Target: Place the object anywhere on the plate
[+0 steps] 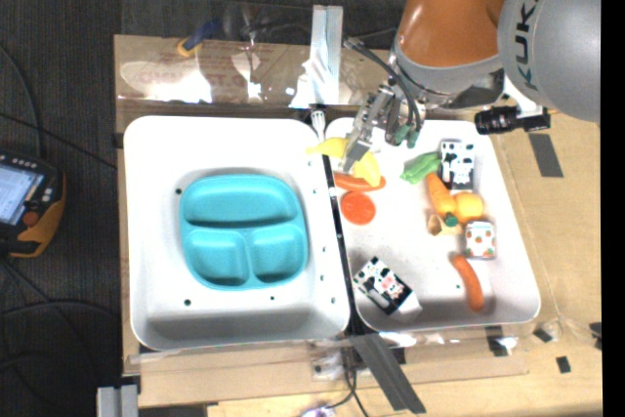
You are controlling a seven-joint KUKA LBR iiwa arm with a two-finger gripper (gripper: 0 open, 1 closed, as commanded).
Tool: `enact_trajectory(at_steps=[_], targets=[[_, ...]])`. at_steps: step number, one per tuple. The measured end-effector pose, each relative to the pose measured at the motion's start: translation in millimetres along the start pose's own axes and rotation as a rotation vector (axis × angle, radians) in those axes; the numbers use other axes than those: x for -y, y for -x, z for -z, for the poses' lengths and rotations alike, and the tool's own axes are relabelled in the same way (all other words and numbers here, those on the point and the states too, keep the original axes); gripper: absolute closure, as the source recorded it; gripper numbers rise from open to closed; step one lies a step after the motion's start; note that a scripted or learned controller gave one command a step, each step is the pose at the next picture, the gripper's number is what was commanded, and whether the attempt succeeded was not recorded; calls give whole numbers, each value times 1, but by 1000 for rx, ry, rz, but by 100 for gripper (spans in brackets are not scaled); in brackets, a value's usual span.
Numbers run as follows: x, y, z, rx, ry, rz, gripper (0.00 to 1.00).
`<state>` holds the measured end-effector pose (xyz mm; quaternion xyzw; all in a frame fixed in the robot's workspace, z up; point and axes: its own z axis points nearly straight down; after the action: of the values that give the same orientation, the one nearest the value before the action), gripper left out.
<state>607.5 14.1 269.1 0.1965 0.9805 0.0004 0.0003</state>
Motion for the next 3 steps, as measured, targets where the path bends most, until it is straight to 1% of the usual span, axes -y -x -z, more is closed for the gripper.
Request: enact_trajectory(at_steps=[1,2,3], targets=[[-56,-76,18,0,0,80,100],[-55,-76,18,0,0,79,0],[-14,-90,29,1,0,302,0]])
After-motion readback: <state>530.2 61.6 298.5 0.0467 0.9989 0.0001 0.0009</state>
